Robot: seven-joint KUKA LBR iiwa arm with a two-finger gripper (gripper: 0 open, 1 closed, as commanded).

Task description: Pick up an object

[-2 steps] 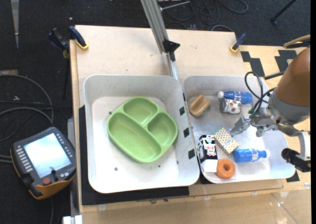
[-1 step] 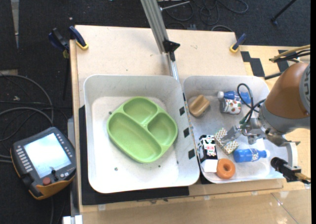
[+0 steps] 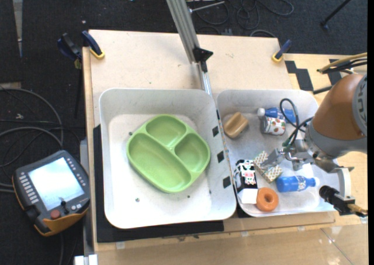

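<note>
Jaws: their state could not be told.
Gripper (image 3: 290, 154): low over the right bin (image 3: 304, 101), just beside a patterned block (image 3: 267, 166).
Nearest objects: blue bottle (image 3: 295, 183) and orange ring (image 3: 267, 199) towards the front; black-and-white carton (image 3: 246, 174) to the left.
Further objects: tan piece (image 3: 235, 124) and small mug (image 3: 273, 121) at the back.
Left bin (image 3: 111, 141): held a green divided plate (image 3: 169, 152).
Progress: nothing was visibly lifted; grasp and raise apparently remained.
</note>
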